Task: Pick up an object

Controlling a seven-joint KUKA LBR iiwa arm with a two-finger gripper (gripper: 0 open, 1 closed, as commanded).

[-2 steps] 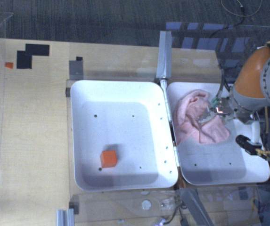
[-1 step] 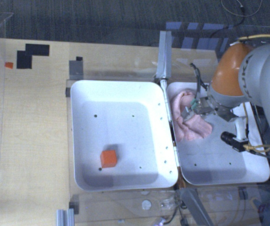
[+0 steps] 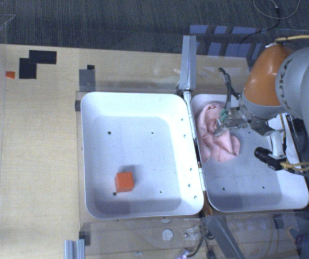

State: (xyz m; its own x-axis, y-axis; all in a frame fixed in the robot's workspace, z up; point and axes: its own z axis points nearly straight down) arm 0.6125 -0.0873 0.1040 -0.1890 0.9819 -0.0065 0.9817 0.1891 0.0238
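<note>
The grey arm's two-finger gripper (image 3: pixel 225 122) is sitting over the crumpled pink cloth (image 3: pixel 217 133) lying in the right white bin (image 3: pixel 262 196); whether it is gripping, I cannot tell. Nothing is looking lifted yet, so picking is remaining. A small orange block (image 3: pixel 124 182) is resting left of the cloth

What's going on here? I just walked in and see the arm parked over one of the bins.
The grey arm with the orange band reaches in from the right, its gripper down at a crumpled pink cloth in the right bin. Whether it has actually caught the cloth can't be told from this angle. An orange block lies by itself in the left bin, untouched.
</note>
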